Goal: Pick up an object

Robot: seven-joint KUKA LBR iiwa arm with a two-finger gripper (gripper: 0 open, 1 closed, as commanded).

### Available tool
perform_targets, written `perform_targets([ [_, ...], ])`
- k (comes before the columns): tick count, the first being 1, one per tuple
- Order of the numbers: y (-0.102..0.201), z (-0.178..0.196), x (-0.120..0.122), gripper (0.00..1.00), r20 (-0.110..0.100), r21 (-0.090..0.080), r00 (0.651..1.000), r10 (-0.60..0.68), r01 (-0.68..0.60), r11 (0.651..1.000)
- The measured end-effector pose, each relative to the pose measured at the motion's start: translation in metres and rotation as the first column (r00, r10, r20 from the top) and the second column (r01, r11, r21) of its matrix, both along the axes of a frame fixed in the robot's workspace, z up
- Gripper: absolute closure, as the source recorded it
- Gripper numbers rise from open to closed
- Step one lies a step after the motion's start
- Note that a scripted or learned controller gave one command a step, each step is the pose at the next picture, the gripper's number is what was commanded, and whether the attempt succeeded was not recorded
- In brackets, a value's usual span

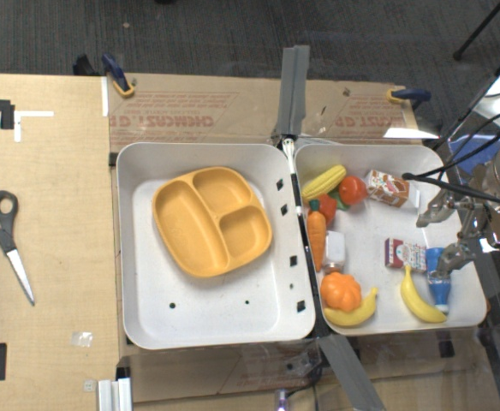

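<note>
Metal gripper (449, 234) at the right edge of the frame stands with fingers apart, holding nothing, above the banana (421, 301), so picking is not yet done.

Bright even light, soft shadows, sharp focus.

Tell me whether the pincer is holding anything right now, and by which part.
Nothing is seen held. The pincer hovers at the right bin's right edge, above a blue item and a banana.
</note>
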State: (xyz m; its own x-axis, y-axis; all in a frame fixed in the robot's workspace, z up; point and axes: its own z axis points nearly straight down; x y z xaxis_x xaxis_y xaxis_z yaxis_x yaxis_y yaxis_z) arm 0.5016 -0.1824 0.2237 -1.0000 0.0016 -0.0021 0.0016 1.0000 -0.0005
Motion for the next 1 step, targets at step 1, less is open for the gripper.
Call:
perform_targets([
  [1, -0.0067, -0.1067, -0.0230, 0.00, -0.001, 0.000, 0.995, -0.098, 0.098, 0.995],
])
